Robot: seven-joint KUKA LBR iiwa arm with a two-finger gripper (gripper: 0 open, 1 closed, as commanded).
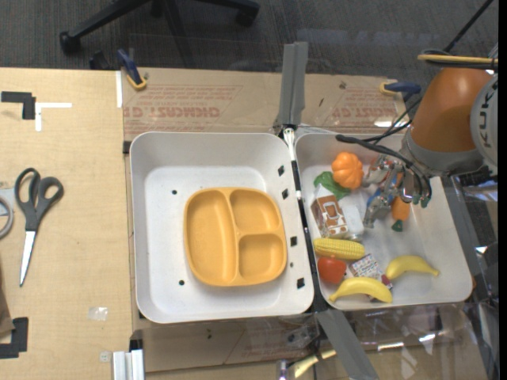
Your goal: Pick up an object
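My gripper [386, 199] hangs in the right bin [447, 236]; I cannot tell its grip. At ten o'clock sits a ribbed orange pumpkin [347, 169], green-stemmed.

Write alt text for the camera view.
A grey arm's tool hangs low in the right white bin over toy food: an orange pumpkin, a yellow corn cob, two yellow bananas. The left white bin holds a yellow divided plastic plate.

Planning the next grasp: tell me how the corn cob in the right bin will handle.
The corn cob looks rounded, so a push may roll it. It seems rigid plastic, probably light. It lies against the tomato, so that may shift too.
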